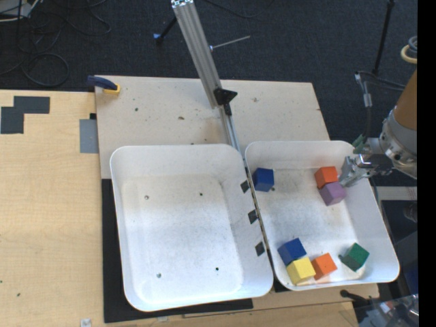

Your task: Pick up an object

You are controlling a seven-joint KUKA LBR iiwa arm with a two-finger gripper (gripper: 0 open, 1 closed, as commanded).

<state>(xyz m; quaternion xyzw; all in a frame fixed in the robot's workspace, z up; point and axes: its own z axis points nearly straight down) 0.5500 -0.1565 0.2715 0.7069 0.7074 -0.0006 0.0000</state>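
From the camera view I see my pincer at the right bin edge; I cannot tell its state. Just beside it lie one purple cube and an orange cube. Seven blocks total: two blue, two orange, one purple, one yellow, one green.

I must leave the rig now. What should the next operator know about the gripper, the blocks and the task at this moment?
Gripper: at the right bin's upper right, next to the purple block and an orange block; nothing visibly held.
Right bin also holds: blue block near the divider; at the bottom, a second blue block, yellow block, second orange block, green block.
Done: no pick yet.
Left: grasp and lift one block.
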